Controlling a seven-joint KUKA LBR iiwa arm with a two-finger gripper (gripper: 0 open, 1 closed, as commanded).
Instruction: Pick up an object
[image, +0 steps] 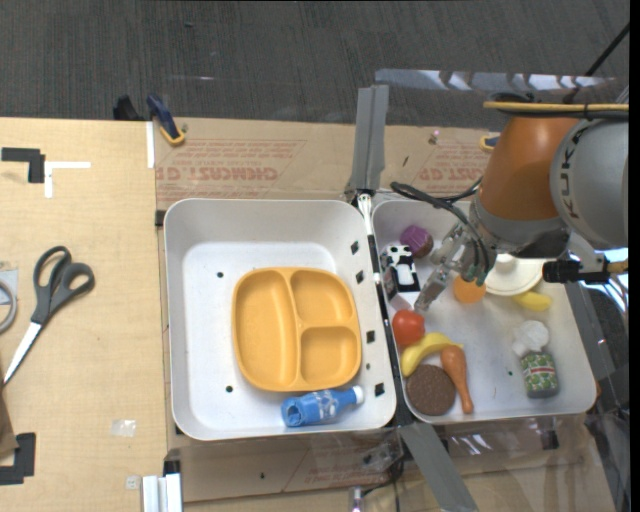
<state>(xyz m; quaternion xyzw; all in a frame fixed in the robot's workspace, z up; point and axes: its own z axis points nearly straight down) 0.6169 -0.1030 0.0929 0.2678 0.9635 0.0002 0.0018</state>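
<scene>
Toys and play food fill the right bin (570, 400), and no single one is picked out yet. Biggest of all is the grey arm (560, 170) with its orange band, reaching in from the right over that bin. Next is the left bin (190, 300), which holds a yellow plate (297, 328) with three parts and a blue bottle (320, 405) lying just below the plate. Scissors (45, 295) lie on the bench, well apart to the left. In the right bin sit a brown cookie (432, 389), a banana (428, 350), a carrot (459, 373), a red tomato (408, 325), a green-labelled bottle (538, 368) and a small orange thing (468, 290). The claw (445, 275) hangs over the bin's top part, above the tomato. I cannot tell if its fingers are apart or together.
</scene>
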